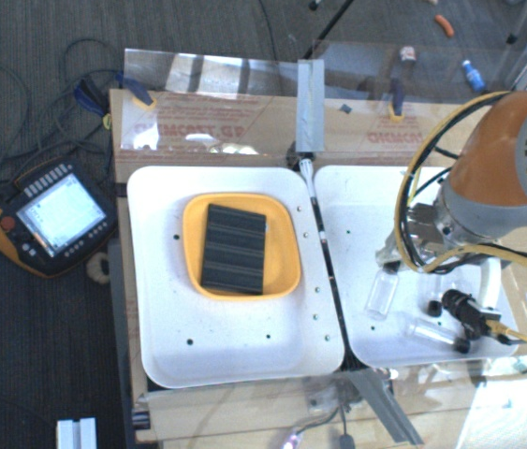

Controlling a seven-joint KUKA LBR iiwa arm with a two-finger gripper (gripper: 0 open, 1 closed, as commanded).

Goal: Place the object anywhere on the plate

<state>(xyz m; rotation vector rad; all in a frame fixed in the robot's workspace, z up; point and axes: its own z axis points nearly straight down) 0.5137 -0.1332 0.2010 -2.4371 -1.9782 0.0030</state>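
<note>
A dark grey ribbed block [234, 249] lies flat in the middle of the yellow plate [287, 243], which sits in the left white bin [160, 325]. My gripper [404, 312] hangs over the right white bin [357, 204], well to the right of the plate. Its two translucent fingers [380, 294] stand apart, open, and I see nothing between them. The grey arm with its orange band [497, 148] reaches in from the right and covers much of that bin.
A raised divider [324, 251] runs between the two bins. Cardboard and a clear panel [216, 110] stand behind them. A teach pendant [48, 221] and cables lie on the floor to the left. Yellow and black cables loop around the wrist.
</note>
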